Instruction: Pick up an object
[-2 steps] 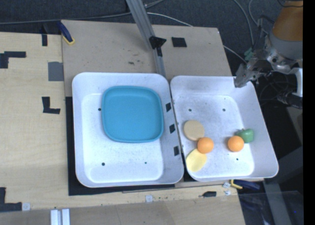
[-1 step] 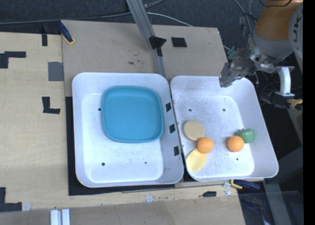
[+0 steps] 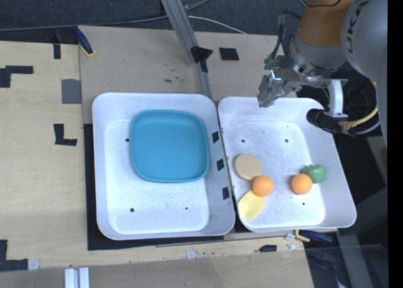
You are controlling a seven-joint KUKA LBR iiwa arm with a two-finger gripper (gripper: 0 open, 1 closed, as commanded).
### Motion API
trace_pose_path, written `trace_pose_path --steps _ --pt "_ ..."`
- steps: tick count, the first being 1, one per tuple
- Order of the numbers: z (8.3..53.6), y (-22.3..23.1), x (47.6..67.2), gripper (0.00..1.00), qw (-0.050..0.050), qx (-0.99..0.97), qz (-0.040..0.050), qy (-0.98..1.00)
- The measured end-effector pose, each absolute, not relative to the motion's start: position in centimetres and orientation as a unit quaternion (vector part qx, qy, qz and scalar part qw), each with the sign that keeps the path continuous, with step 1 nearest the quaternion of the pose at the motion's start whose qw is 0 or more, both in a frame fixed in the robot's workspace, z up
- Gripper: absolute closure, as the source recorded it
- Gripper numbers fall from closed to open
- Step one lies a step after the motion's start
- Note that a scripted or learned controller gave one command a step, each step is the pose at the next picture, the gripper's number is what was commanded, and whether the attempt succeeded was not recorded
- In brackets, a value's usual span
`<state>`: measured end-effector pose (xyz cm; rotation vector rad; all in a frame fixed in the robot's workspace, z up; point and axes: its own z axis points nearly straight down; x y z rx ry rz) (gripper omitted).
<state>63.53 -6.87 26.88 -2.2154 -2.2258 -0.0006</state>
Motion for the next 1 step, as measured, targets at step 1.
trace_pose_path --steps 1 --pt "27.02 -1.81 63.63 1.0 0.001 -0.706 -0.0002 -0.709"
